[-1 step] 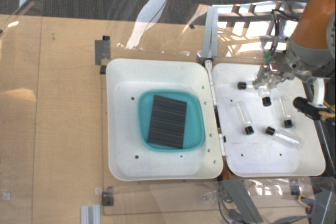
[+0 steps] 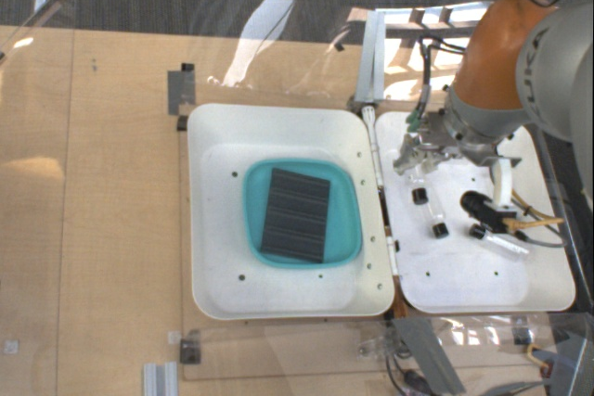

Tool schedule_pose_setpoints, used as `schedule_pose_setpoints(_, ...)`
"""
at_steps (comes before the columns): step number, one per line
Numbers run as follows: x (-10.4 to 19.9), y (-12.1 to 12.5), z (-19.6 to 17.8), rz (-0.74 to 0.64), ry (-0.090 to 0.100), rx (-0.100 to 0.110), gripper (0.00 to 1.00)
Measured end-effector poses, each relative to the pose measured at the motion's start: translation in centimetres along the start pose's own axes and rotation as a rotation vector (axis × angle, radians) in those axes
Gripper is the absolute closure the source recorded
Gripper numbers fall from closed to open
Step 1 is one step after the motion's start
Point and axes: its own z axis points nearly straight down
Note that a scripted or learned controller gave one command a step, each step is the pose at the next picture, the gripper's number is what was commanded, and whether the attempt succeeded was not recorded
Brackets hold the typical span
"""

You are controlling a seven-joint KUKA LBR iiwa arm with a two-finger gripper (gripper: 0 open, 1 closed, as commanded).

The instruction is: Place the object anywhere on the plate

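Teal square plastic plate (image 2: 345, 227) with rounded corners sits pretty much dead centre in the left shallow white bin (image 2: 213, 199), middle of the frame. The task's thing, a dark grey ribbed rectangular slab (image 2: 296, 214), is lying flat on that plate, long side running top to bottom and tilted just slightly, all of it inside the plate's rim. Over on the right, the grey arm with its orange band (image 2: 501, 42) comes in from the upper right and hangs over the right shallow white bin (image 2: 483, 292). The two-finger gripper (image 2: 429, 212) is down in that bin's left half, released, its two small black fingertips (image 2: 419, 196) clearly separate with bare white bin floor between them. It's well apart from the slab and plate. Both bins sit side by side on a light wooden bench (image 2: 93, 199).
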Motion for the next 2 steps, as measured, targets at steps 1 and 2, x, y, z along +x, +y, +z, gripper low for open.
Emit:
schedule_pose_setpoints(1, 6.4, -1.4, 0.1, 0.046, 0.001, 0.002, 1.0)
schedule_pose_setpoints(2, 11.9, 0.6, 0.0, -0.103, 0.001, -0.002, 1.0)
